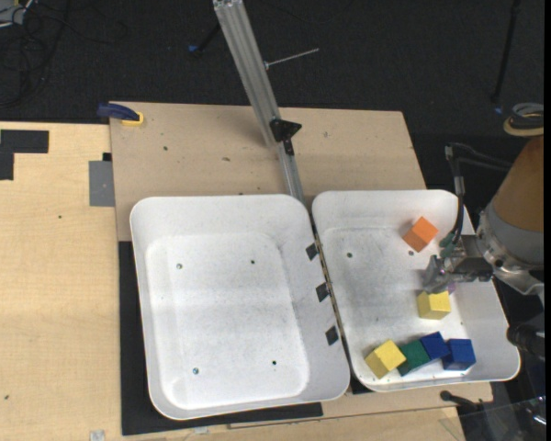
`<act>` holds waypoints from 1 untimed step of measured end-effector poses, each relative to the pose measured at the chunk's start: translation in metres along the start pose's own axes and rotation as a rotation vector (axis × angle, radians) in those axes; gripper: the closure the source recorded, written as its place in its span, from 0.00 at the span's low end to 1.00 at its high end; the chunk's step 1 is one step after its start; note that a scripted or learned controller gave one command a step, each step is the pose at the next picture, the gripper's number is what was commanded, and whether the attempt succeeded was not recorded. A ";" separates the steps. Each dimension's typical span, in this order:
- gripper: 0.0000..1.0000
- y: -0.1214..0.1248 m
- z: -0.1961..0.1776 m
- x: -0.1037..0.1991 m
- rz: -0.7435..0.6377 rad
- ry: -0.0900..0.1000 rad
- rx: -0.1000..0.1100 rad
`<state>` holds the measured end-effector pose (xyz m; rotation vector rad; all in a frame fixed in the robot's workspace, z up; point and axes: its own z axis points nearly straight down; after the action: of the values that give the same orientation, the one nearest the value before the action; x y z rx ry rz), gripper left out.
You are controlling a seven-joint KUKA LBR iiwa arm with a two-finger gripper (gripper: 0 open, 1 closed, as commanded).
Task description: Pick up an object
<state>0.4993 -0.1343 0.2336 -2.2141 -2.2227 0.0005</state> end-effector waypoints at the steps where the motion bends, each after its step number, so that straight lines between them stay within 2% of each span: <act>1: 1.00 0.006 -0.009 0.050 -0.001 0.000 -0.002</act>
<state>0.5051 -0.0845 0.2423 -2.2137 -2.2254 -0.0015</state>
